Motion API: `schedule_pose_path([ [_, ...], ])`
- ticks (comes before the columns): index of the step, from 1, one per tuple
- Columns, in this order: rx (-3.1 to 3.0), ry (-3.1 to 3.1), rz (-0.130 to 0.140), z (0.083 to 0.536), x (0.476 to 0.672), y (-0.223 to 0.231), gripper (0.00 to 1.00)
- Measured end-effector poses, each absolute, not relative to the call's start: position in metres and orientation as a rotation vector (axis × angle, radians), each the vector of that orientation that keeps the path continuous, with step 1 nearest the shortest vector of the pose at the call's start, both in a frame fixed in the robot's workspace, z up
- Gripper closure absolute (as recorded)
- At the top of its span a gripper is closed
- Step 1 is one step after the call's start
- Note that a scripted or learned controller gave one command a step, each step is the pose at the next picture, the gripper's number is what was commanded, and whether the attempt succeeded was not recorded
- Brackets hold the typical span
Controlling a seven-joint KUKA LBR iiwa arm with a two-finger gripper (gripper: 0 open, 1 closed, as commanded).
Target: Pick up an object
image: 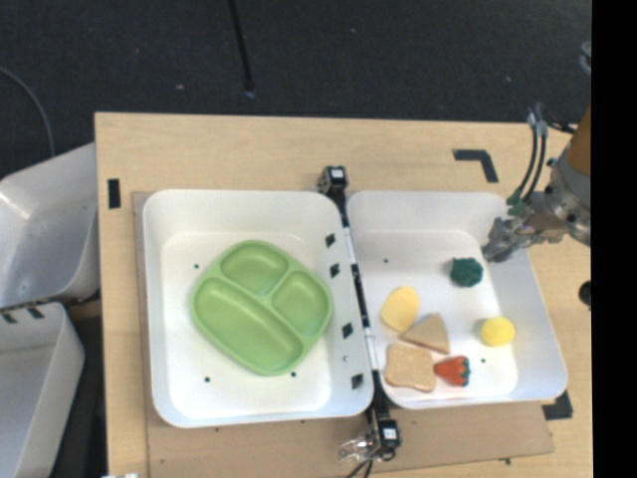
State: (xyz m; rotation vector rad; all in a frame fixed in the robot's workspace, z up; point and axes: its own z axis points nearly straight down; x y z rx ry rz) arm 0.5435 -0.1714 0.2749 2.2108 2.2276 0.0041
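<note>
Wooden bench (249,152), 2 white bins (159,267), dark floor (348,38)

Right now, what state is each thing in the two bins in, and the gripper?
Green plate: flat in the left bin, nothing on it.
Dark green piece: loose in the right bin, beside the gripper.
Yellow piece: loose, right bin.
Yellow ball: loose, right bin.
Wedge: lying against the toast.
Toast: lying flat.
Red piece: beside the toast.
Gripper: low over the right bin, holding nothing visible.
</note>
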Motion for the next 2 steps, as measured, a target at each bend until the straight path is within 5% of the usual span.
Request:
schedule_pose_path([
  [2, 2.215, 2.228, -0.001, 0.261, 0.563, -0.057, 1.0],
])
